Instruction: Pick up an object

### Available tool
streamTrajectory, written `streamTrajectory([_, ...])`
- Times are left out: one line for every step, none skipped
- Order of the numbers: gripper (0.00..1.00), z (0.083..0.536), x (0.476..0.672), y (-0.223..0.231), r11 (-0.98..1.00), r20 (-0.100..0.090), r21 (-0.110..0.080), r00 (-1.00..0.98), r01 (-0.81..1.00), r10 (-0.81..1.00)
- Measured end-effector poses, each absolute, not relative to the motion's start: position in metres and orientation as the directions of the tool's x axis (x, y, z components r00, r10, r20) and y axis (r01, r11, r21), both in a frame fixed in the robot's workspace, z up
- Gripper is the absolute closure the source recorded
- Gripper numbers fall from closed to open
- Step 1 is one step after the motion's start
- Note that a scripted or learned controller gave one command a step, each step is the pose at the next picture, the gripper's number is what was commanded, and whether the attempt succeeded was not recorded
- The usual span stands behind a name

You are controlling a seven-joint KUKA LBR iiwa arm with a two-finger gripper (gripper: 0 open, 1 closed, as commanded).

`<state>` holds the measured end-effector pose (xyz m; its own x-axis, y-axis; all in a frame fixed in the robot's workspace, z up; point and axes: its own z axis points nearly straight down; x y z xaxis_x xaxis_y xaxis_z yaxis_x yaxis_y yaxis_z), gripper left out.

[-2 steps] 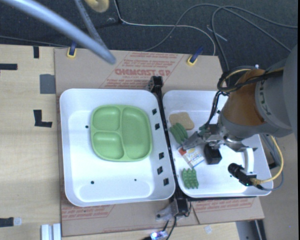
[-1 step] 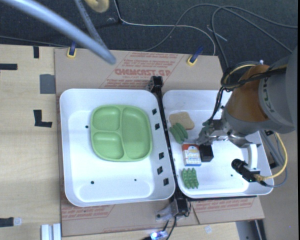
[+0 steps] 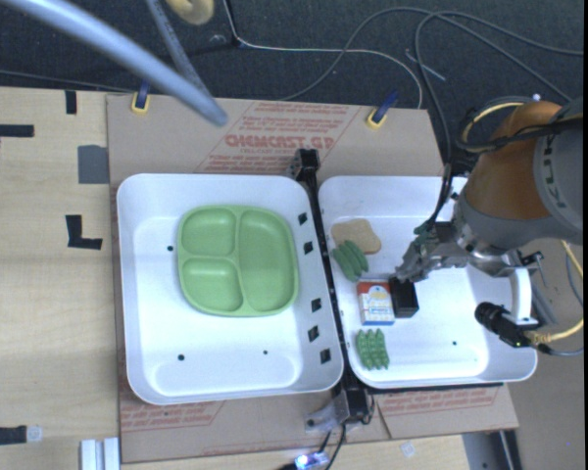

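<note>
1. Over the right bin (image 3: 500, 365) the arm (image 3: 514, 179) reaches in from the worktop's right edge, and its jaws (image 3: 404, 297) hang low near the bin's middle – whether they are clenched or released I cannot tell.
2. Just beside the jaws, toward the bin's left wall, lies a small red-and-white box (image 3: 376, 303); the dark tip of the jaws looks to touch the box's right edge, though nothing can be seen held.
3. A tan, rounded piece (image 3: 357, 235) sits near the bin's far left corner, with a green ribbed piece (image 3: 350, 259) just beside it on the near side, close to the left wall.
4. Another green piece (image 3: 372, 349), bumpy on top, lies near the bin's near left corner, just below the box.
5. All four things crowd the left part of the right bin – the floor toward its near right corner is bare white, so open room lies on that side.
6. The left bin (image 3: 147, 262) holds a green divided plate (image 3: 239, 260), set toward its far side and apart from every wall; a bare strip of floor runs along the bin's near edge.
7. The two bins meet along a dark seam with clips (image 3: 318, 262), and brown cardboard (image 3: 274, 130) lies under them on the worktop (image 3: 39, 282).
</note>
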<state>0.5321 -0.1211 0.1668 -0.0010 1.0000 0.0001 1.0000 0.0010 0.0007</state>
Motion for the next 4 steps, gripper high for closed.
streamTrajectory([1.00, 0.227, 0.529, -0.117, 0.002, -0.001, 0.003, -0.002, 1.000, 1.000])
streamTrajectory([1.00, 0.289, 0.533, -0.117, 0.002, -0.001, 0.003, -0.002, 1.000, 1.000])
streamTrajectory([1.00, 0.280, 0.548, -0.079, 0.004, -0.001, -0.001, -0.004, 1.000, 1.000])
streamTrajectory([1.00, 0.258, 0.560, -0.029, 0.004, 0.000, -0.003, -0.004, 1.000, 1.000])
